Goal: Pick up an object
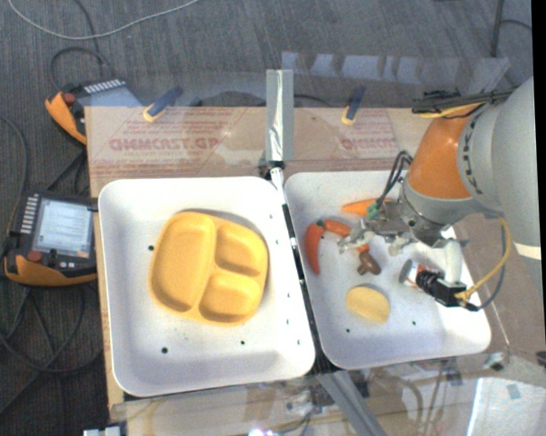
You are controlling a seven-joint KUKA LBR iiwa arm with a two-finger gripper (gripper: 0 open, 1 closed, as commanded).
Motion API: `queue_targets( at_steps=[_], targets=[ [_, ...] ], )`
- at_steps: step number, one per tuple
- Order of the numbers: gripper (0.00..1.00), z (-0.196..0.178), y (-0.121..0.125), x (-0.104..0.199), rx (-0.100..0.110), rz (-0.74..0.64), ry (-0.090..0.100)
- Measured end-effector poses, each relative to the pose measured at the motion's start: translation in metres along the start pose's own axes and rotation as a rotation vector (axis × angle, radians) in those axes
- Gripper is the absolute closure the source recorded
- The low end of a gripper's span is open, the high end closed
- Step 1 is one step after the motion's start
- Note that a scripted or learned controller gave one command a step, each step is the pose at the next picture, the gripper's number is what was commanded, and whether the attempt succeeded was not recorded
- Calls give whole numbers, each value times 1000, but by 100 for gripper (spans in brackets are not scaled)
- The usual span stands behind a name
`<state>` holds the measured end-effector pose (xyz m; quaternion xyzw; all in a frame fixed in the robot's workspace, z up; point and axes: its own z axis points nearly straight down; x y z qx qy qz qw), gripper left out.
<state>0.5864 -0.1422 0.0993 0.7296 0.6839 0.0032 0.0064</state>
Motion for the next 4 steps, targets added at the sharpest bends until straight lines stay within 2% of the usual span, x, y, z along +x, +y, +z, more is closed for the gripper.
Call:
queue_targets(
  at_steps=[1, 2, 3, 4],
  targets=[
    [100, -8, 0, 1, 2, -1, 3],
    [0, -8, 0, 1, 2, -1, 3],
    [0, 10, 43, -2, 5, -27, 3],
    [100, 1, 44, -3, 3, -28, -1]
  ],
)
